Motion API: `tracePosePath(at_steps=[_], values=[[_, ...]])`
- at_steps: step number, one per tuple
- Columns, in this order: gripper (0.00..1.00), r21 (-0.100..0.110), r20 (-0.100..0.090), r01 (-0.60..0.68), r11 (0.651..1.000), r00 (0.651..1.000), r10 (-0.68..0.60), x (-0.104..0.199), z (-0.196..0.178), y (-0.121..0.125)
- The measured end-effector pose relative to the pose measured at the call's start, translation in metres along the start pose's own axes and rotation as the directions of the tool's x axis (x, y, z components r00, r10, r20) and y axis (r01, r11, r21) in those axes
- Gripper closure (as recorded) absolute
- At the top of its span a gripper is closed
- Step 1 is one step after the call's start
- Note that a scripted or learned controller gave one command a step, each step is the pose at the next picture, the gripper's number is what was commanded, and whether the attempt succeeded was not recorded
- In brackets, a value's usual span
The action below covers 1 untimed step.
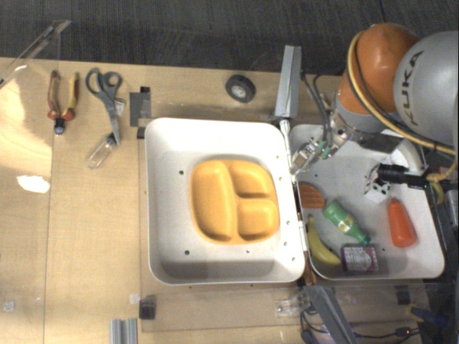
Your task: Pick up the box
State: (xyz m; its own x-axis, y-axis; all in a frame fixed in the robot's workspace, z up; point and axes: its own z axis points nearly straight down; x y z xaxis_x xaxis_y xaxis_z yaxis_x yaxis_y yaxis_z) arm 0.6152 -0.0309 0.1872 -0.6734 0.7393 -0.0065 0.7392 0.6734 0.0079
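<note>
The box (359,259) is a small dark purple pack lying flat near the front edge of the right bin (430,267). A banana (320,246) lies just left of it and a green bottle (344,220) just behind it. My gripper (310,152) hangs over the bin's back left corner, close to the wall shared with the left bin. It is well behind and to the left of the box and touches nothing that I can see.
The right bin also holds an orange carrot-like piece (401,222), a brown item (310,195) by the left wall and a small black and white object (380,180). A yellow divided tray (234,199) lies in the left bin (165,213). Scissors (107,99), pliers (61,100) and a tape roll (241,88) lie on the bench.
</note>
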Motion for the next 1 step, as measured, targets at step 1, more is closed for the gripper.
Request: tracePosePath(at_steps=[1], values=[[1.00,0.001,0.000,-0.320,0.947,0.947,0.320,0.0488,-0.0769,-0.0013]])
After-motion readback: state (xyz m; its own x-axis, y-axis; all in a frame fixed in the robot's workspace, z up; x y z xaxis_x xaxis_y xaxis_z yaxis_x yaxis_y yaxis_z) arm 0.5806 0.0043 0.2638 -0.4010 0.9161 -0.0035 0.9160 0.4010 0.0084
